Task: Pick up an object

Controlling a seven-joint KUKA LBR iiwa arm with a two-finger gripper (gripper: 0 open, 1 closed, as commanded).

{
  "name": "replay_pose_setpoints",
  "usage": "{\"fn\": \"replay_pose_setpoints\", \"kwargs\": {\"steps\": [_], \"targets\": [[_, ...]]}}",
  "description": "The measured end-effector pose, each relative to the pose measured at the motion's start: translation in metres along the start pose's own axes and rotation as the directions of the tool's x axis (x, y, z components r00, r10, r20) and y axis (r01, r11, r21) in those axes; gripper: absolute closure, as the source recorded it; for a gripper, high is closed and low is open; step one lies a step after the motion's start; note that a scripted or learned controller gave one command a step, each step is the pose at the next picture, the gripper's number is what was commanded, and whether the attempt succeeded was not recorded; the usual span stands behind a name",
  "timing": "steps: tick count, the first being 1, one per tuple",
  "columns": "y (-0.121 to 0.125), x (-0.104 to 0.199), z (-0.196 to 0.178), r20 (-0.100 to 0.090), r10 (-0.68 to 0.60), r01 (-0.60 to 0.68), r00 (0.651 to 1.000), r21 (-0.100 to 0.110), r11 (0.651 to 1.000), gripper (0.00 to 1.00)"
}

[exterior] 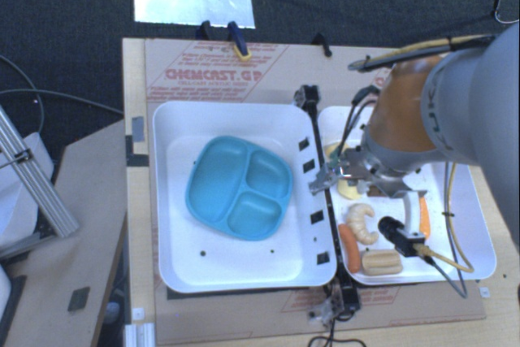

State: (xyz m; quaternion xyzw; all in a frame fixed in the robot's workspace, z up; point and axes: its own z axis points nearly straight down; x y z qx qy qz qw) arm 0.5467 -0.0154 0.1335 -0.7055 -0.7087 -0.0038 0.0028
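My gripper [380,188] hangs low over the middle of the right bin [479,248], its wrist covering much of the bin. Just to its left lies a pale yellow piece [349,190], partly under the gripper. In front of it lie a cream croissant-shaped piece [361,222], an orange carrot-like stick [349,247] and a tan bread roll [382,262]. A thin orange stick [424,215] lies to the gripper's right. Another yellow bit [331,150] peeks out near the bin's back left corner.
The left bin [175,256] holds a blue divided plate [240,186] at its middle. A black clamp strip [318,175] runs along the wall between the two bins. Cardboard [213,73] lies under both bins.
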Motion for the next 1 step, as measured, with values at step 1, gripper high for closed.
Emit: {"fn": "replay_pose_setpoints", "kwargs": {"steps": [1], "targets": [[0.0012,0.0177,-0.0107,-0.027,-0.018,0.018,0.999,0.005,1.000,1.00]]}}
